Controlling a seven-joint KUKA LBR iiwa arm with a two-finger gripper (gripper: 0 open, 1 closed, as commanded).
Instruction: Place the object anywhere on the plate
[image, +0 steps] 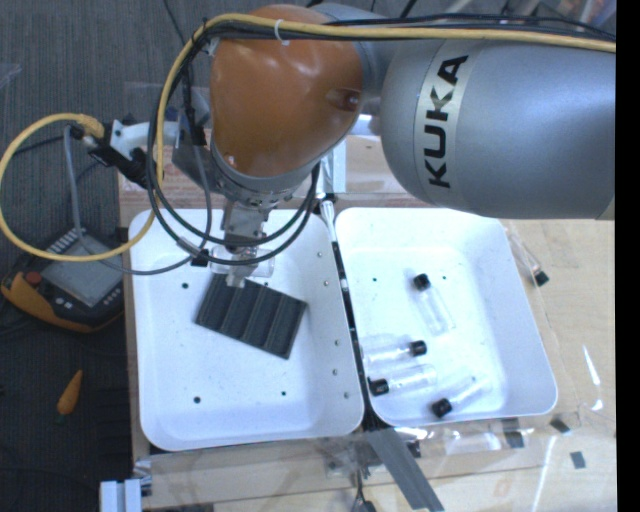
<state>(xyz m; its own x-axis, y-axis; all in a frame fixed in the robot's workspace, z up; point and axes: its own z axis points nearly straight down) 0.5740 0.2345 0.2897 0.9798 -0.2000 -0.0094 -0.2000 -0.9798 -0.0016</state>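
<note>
A clear vial (250, 269), barely visible, sits at the tip of the hand (240, 272), directly over the upper edge of the dark ribbed plate (250, 317) in the left bin (160, 400); we cannot tell whether the vial is pinched or whether it touches the plate, and the state of the hand is hidden from us under the orange wrist. We judge the task to be at its closing step: the object has been brought to the plate, and what seems left is to set it down and draw clear, if indeed it is held at all.

We count one plate, lying slightly askew near the middle of the left bin. In the right bin (520, 330) we count four black-capped clear vials (432, 302): one upper centre, two side by side lower left, one near the front edge. There are two white bins on the table (590, 300), and one arm (500, 110) reaching in from the right.
</note>
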